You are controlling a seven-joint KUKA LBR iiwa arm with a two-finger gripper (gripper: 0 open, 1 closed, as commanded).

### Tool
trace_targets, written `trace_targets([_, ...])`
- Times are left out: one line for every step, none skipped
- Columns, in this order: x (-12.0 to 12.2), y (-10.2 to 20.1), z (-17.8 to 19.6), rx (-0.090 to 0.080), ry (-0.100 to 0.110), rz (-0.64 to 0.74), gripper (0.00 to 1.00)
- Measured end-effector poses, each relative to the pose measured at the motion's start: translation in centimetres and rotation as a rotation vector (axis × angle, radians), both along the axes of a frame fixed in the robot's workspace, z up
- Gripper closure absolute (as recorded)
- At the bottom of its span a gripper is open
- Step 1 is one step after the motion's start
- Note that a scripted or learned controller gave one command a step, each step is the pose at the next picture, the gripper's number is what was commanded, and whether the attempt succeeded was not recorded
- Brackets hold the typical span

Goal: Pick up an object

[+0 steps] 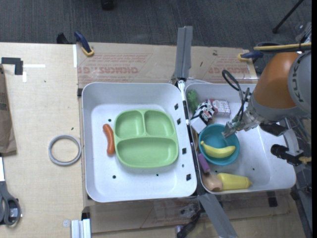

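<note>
tool (231, 129) hovers at the rim of the blue bowl (218, 155) in the right bin (267, 177), likely lining up on the smooth curved banana (218, 149) inside; can't tell if it's apart or together. green sectioned plastic tray (146, 138) and orange sausage (108, 138) lie in the left bin (94, 152).

Red mirrored lettering, apparently "CHEMICAL", runs along the cardboard sheet (130, 63) behind the two white bins. Dark letters "KU" show on the grey arm (297, 81). Print on the small pink-and-white box (220, 107) is too small to read.
</note>
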State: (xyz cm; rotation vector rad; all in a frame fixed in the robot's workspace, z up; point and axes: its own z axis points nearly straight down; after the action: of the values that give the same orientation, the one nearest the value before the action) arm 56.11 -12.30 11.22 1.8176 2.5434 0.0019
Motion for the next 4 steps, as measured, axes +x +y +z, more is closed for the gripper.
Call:
trace_targets([1.8,4.7,12.3,0.007,0.016,-0.158,1.0])
trace_targets([7.4,-0.1,2.3,0.006,0.018,-0.253,1.0])
trace_targets([7.5,0.0,2.3,0.006,0.016,-0.252,0.0])
trace_targets([8.3,-1.4,-1.4,0.003,0.005,-0.235,0.0])
